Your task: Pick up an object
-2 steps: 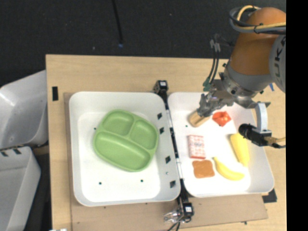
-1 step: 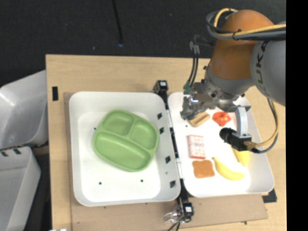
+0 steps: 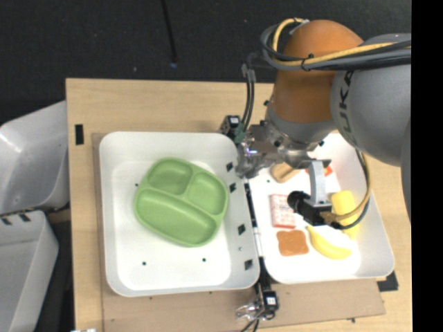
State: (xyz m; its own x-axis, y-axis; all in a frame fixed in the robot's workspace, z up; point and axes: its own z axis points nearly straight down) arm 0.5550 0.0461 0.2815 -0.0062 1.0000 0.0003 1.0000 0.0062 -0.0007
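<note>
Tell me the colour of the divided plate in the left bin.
The divided plate is light green, seen plainly in the camera view.

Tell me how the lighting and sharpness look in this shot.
Camera view: bright even light, the white bins nearly washed out; the green divided plate throws only a soft shadow; small items beside the banana look slightly blurry; the floor behind stays dark.

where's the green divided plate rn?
The green divided plate lies in the left bin, roughly centred, apart from the banana and toast in the right bin.
</note>
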